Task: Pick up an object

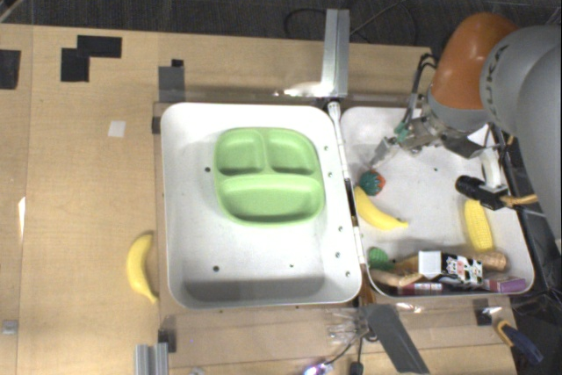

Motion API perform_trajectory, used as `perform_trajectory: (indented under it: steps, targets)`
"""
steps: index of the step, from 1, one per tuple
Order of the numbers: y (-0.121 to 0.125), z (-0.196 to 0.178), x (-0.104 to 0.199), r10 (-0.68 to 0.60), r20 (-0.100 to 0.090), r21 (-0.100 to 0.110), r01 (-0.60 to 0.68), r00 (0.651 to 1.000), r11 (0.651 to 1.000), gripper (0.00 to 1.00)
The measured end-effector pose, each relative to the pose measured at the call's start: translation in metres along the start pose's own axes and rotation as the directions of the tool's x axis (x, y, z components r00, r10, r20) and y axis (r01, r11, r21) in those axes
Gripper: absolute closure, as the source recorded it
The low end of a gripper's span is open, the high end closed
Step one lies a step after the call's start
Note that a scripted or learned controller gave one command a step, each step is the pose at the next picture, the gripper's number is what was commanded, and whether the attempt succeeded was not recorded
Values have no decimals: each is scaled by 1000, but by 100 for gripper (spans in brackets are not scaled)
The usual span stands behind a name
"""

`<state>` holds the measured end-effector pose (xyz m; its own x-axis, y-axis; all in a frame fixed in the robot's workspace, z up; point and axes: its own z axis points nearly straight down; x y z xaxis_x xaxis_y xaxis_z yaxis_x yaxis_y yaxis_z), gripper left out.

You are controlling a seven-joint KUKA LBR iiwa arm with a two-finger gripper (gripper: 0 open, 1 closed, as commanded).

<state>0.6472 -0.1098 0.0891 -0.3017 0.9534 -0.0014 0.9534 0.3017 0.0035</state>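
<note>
Nearest the camera, clutter [448, 270] lines the right bin's [430, 189] front wall, well below the end effector [386, 147]. Whether that end effector is released or clenched I cannot tell. The likeliest target, a strawberry-like toy [372, 182], lies just below it, with a yellow banana [376, 213] beyond that. A good pick, I judge, means descending straight over the toy, clear of the bin's dividing wall

No writing can be read anywhere; a small black-and-white box [463, 267] in the right bin [439, 189] seems to carry print, too blurred to make out.
</note>
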Motion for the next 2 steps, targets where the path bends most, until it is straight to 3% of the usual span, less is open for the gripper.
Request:
perform_trajectory:
  steps: [1, 2]
  targets:
    - [26, 2, 8, 10, 2, 3, -10, 1000, 1000, 0]
    - [-20, 0, 16, -131, 3, -8, 131, 991, 991, 0]
